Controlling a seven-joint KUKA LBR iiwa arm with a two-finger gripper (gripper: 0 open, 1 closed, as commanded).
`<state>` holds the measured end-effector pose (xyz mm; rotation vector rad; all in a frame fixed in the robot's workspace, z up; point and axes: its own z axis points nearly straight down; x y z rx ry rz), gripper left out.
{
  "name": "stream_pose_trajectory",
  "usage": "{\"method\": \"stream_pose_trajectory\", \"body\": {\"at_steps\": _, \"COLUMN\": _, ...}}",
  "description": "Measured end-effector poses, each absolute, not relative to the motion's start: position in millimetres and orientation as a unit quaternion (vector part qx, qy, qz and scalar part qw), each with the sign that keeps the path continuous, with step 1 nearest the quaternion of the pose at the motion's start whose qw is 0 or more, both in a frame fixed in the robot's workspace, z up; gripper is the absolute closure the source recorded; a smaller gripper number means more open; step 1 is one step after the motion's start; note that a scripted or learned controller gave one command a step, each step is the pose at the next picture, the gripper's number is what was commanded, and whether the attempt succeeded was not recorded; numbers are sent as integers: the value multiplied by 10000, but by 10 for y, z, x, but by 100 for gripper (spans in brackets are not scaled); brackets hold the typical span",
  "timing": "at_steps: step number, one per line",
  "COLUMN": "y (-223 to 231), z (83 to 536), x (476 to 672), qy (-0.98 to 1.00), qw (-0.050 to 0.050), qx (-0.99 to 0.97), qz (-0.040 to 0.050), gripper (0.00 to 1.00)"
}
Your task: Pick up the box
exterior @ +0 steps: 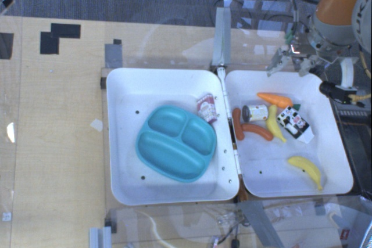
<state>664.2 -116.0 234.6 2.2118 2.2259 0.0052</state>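
Pincer sits at 1 o'clock of the frame, over the back rim of the right bin, fingers spread apart with nothing between them. Box, black-and-white patterned, lies in the right bin toward 3 o'clock of its floor, well apart from the pincer. Carrot lies at 11 o'clock of the box; a yellow banana is just beside it at 9 o'clock. Can and two sausages lie farther toward 9. Second banana lies at 5 o'clock of the box. Left bin holds a blue tray and a red packet at the tray's 1 o'clock.
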Motion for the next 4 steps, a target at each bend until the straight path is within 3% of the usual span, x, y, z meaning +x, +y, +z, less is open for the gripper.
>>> {"method": "stream_pose_trajectory", "body": {"at_steps": 1, "y": -1667, "z": 1204, "x": 6691, "qy": 6972, "qw": 9, "qx": 7169, "qz": 1, "gripper": 0}}
{"method": "stream_pose_trajectory", "body": {"at_steps": 2, "y": -744, "z": 1873, "x": 6675, "qy": 6493, "qw": 23, "qx": 7605, "qz": 30, "gripper": 0}}
{"method": "stream_pose_trajectory", "body": {"at_steps": 3, "y": -933, "z": 1058, "x": 6741, "qy": 6091, "qw": 60, "qx": 7930, "qz": 71, "gripper": 0}}
{"method": "stream_pose_trajectory", "body": {"at_steps": 4, "y": -933, "z": 1056, "x": 6740, "qy": 6092, "qw": 60, "qx": 7930, "qz": 71, "gripper": 0}}
